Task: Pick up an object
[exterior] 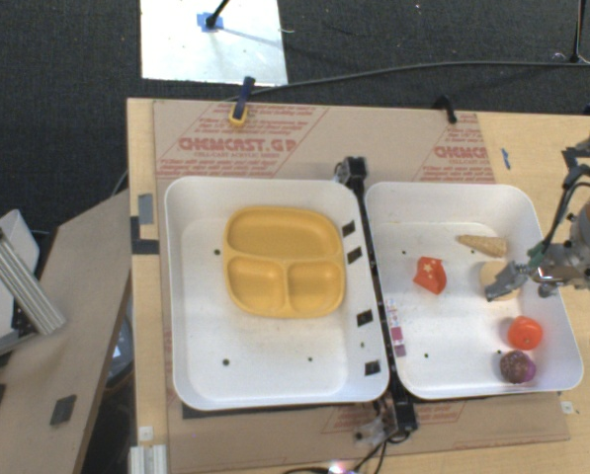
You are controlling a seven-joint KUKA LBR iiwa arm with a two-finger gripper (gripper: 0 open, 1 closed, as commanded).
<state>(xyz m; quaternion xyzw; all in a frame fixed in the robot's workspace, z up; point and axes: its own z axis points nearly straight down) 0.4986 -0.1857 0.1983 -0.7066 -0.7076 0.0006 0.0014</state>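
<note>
In the right bin (443,205) lie a red wedge-shaped piece (430,275), a beige cone (482,245), an orange-red ball (525,334) and a dark purple ball (517,366). My gripper (507,280) reaches in from the right and hangs low over the bin's right side, just below the cone and above the orange-red ball. A pale patch shows right under its tip, and I cannot make out what it is. Nothing is visibly held.
The left bin (191,294) holds a yellow divided plate (283,262). Black clips line the seam between the two bins (364,284). A cable runs across the dark floor behind the bench. A metal rail (18,275) stands at the far left.
</note>
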